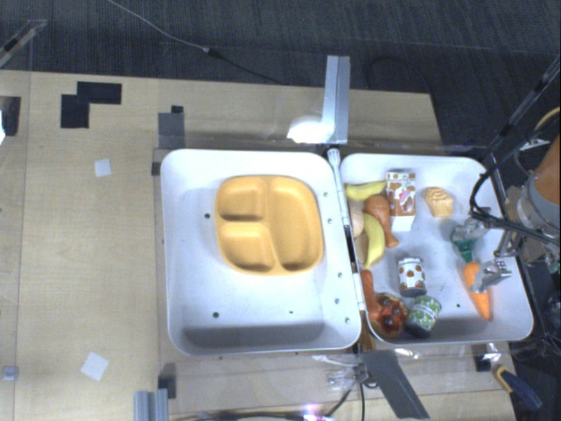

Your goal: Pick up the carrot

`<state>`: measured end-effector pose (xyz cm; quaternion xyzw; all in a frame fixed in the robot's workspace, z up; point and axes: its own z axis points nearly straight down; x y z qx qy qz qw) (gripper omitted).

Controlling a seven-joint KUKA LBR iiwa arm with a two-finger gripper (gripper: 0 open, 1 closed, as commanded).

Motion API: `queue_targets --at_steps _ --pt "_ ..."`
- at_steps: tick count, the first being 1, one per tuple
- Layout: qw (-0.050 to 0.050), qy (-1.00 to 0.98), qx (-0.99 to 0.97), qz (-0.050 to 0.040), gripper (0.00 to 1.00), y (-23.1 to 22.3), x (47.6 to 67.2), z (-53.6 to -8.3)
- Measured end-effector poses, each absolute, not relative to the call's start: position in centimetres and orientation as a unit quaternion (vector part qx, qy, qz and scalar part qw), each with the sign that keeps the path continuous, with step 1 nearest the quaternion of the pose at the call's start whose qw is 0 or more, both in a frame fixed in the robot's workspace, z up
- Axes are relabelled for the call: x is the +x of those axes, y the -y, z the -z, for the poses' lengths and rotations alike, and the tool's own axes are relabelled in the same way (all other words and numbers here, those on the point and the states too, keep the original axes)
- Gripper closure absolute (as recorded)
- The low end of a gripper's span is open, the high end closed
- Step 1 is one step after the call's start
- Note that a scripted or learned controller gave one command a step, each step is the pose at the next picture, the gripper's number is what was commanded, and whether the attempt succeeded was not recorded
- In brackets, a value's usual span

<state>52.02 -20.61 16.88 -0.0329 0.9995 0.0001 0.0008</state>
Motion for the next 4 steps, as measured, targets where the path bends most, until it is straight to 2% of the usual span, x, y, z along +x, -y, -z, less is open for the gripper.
queue_targets --at_steps 1,2,3,4 --pt "0.007 -1.0 -0.003 0.0021 0.0 20.6 49.8 -9.1" --pt "0.012 -1.0 -0.007 0.0035 1.0 20.5 50.2 -10.3" --pt "0.006 -0.992 -0.124 0.0024 1.0 20.5 51.2 -9.0" --pt "0.006 -0.997 -0.072 0.0017 1.0 19.4 49.7 -14.9"
